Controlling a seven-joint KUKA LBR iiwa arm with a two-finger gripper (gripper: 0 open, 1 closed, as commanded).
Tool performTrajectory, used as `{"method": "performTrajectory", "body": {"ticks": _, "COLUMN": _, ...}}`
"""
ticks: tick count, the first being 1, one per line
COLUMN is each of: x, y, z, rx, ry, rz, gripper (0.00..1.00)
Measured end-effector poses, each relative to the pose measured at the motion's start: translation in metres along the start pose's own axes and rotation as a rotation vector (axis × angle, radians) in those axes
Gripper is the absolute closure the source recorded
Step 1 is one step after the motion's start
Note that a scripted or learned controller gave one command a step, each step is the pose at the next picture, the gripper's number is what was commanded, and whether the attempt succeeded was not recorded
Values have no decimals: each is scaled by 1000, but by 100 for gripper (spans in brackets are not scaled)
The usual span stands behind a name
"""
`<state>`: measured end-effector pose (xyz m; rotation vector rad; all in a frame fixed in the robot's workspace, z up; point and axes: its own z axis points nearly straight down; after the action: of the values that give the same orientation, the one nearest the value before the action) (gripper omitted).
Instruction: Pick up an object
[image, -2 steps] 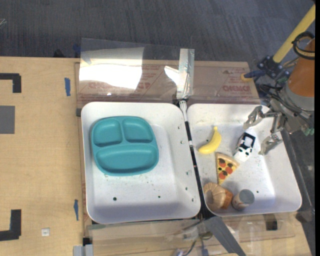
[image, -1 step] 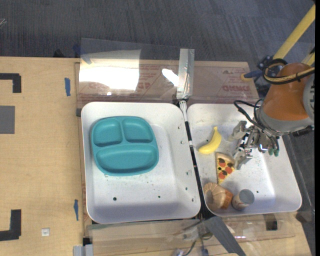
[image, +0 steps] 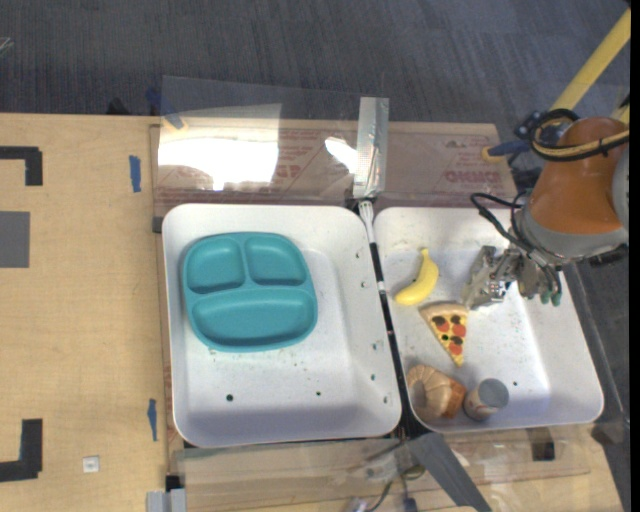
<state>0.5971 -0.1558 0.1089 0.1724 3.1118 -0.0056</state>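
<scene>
Sitting side by side are 2 shallow white plastic bins: the left bin (image: 340, 390) carries 1 teal plastic plate with 3 compartments (image: 250, 290), and the right bin (image: 560, 370) carries 4 small things. By size: 1 tan bread-like lump (image: 434, 390), 1 yellow toy banana (image: 420, 278), 1 toy pizza slice (image: 447, 331), 1 small grey cylinder (image: 487, 396). Writing on the clear sheet behind is too faint to read. Above the right bin, the metal two-finger gripper (image: 490, 285) grips nothing; I cannot tell its opening.
</scene>
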Motion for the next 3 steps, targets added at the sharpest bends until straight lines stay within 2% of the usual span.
{"method": "performTrajectory", "body": {"ticks": 1, "x": -3, "y": 84, "z": -79, "rx": 2, "ry": 16, "rz": 580, "gripper": 100}}
{"method": "performTrajectory", "body": {"ticks": 2, "x": 67, "y": 120, "z": -78, "rx": 6, "ry": 25, "rz": 762, "gripper": 100}}
{"method": "performTrajectory", "body": {"ticks": 3, "x": 58, "y": 163, "z": -157, "rx": -1, "ry": 16, "rz": 377, "gripper": 100}}
